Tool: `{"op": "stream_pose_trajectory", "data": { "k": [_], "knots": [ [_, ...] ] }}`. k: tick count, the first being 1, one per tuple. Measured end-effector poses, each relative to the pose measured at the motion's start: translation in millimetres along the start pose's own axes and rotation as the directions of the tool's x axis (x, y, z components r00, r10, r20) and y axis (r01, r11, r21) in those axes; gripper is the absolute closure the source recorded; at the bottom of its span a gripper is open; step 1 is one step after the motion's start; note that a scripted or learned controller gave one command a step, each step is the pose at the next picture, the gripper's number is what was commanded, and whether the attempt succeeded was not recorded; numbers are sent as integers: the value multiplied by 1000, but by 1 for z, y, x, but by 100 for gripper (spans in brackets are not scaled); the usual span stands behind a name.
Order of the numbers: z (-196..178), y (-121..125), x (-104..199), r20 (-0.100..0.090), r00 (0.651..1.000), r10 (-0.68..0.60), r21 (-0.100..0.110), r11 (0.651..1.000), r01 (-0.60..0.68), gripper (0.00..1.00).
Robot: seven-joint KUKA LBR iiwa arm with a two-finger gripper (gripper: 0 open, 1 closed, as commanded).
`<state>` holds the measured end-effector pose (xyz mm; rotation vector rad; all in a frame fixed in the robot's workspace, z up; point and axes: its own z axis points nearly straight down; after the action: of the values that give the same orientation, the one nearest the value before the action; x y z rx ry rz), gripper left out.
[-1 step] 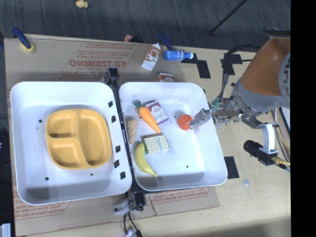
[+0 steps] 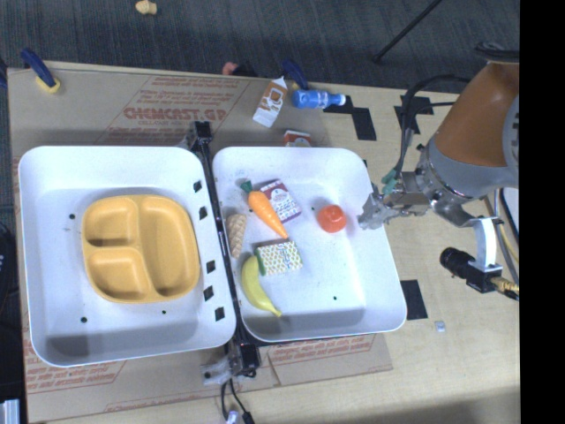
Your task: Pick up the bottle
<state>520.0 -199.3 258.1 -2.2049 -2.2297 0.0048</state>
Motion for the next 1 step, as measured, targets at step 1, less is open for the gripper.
{"op": "stream_pose_trajectory", "data": {
  "k": [1],
  "knots": [
    [85, -44, -12, 1, 996, -90, -1, 996, 90, 100]
  ]
}}
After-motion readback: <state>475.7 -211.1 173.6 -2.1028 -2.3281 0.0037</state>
